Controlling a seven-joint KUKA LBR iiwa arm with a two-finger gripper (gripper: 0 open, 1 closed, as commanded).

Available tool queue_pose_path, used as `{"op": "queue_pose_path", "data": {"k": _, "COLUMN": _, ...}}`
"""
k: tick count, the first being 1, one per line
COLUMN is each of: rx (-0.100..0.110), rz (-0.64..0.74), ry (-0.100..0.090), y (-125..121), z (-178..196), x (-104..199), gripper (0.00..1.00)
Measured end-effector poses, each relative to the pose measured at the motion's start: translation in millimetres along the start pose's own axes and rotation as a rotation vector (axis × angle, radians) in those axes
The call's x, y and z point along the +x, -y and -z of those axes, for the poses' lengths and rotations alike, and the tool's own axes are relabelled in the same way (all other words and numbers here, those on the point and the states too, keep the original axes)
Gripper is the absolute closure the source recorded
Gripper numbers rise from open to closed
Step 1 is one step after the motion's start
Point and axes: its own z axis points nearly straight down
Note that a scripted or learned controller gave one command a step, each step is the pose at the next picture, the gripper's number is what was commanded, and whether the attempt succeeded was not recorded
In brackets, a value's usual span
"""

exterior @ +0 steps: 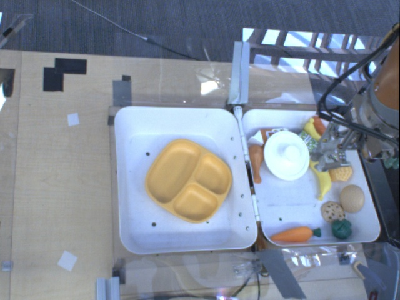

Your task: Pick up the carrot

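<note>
Lying along the near wall of the right bin point(375, 230), the carrot point(292, 234) had its long axis running left to right, orange tip pointing left and green stub to the right. Just right of that stub sat a dark green broccoli piece point(341, 229), with a speckled cookie point(332, 212) and a tan egg-shaped item point(352, 199) a little farther back. The arm came in from the right, its pincer point(329, 156) hanging over the far half of that bin, well apart from the carrot; whether it was released or clenched could not be told. Beside it stood a white round lid-like dish point(287, 155), a yellow banana point(322, 183) and a second, upright carrot point(255, 160) at the left wall. The left bin point(134, 230) on the desk point(56, 186) held a yellow divided plate point(188, 179).
</note>
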Motion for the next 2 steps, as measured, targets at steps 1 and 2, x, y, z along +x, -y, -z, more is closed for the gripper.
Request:
{"op": "queue_pose_path", "data": {"k": 1, "rx": 0.001, "rz": 0.138, "ry": 0.002, "y": 45, "z": 73, "x": -20, "gripper": 1.00}}
{"op": "queue_pose_path", "data": {"k": 2, "rx": -0.005, "rz": 0.159, "ry": -0.012, "y": -9, "z": -14, "x": -11, "gripper": 1.00}}
